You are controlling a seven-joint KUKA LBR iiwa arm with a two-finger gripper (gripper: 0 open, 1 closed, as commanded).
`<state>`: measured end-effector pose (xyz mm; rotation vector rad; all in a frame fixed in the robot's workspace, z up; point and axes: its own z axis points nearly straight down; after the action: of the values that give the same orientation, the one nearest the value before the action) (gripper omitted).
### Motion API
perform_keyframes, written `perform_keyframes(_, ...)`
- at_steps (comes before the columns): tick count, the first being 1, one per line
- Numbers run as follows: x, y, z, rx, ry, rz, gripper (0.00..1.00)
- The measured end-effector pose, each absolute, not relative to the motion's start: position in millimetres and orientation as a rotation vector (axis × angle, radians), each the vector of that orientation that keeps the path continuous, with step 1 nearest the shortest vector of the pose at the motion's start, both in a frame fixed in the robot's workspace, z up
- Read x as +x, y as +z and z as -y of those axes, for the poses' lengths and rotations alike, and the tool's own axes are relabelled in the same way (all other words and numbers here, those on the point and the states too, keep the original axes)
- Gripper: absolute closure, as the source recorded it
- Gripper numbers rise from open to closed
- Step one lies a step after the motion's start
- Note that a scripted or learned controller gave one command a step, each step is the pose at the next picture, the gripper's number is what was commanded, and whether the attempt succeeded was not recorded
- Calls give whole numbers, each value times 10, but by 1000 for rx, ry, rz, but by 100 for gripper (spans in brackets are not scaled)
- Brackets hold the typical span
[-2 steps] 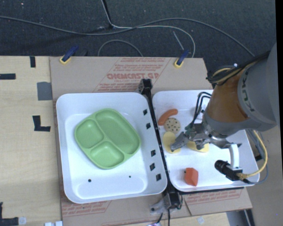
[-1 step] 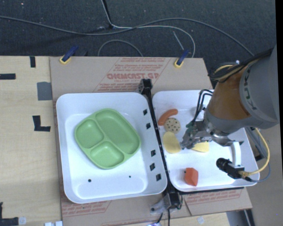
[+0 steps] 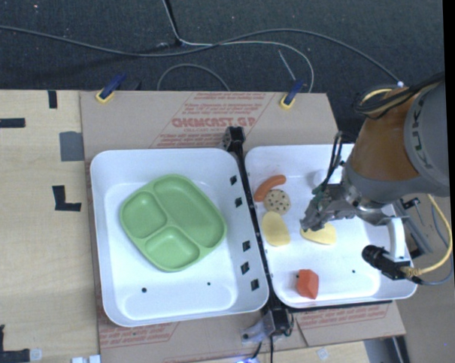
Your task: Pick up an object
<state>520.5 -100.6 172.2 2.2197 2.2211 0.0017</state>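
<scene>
Gripper [image 3: 314,224]: low in the right bin [image 3: 345,285], tips down right at the edge of a yellow piece [image 3: 322,235]. I cannot tell if it is open, closed or holding.
Yellow piece: flat and pale, lying on the bin floor just under the tips. It looks like toy food, so I think it is light and stiff, maybe a bit slippery. Grab it across its thin sides.
Close by: another yellow piece [image 3: 275,230], a round cookie [image 3: 276,203] and a red sausage [image 3: 269,186] sit to the left.
Nearer the front: a red chunk [image 3: 308,284], well apart.
Left bin [image 3: 109,220]: a green tray [image 3: 172,221] with three parts.
</scene>
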Motion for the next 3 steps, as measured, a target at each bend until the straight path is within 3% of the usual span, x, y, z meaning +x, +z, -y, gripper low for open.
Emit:
perform_keyframes(2, 5224, 2649, 971, 2217, 4, -2221, 100)
perform_keyframes(3, 5311, 2484, 397, 2217, -2, -2230, 100)
